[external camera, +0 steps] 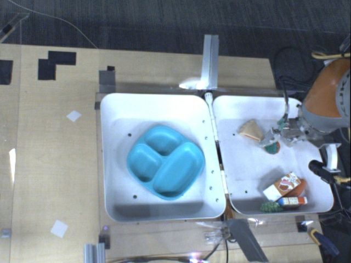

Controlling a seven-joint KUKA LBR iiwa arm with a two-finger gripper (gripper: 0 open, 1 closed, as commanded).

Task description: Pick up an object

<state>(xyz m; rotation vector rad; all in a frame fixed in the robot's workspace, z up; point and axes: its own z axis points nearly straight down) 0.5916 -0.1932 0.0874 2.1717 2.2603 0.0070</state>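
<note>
Nearest me, at the front of the right bin, I see a small heap: a white and red carton, a red-orange tube just under it, and a small green piece at the carton's near-left corner. All of that sits well toward me from the claw, which I make out at the far right part of the same bin, low over the white floor, with the orange-banded arm coming in from the right behind it. I cannot tell from this angle whether the claw is spread or pinched, as it is small and cluttered with metal parts. Just left of the claw and a touch nearer me lies a little round thing, green with a reddish edge, touching or almost touching the claw; I cannot say which, and I see nothing clearly held. Farther left of the claw is a tan wedge, lying flat near the bin's far-left area. Well to the claw's left, across the divider, the left bin holds a blue tray with three compartments. Both bins rest on my pale wooden table.
</note>
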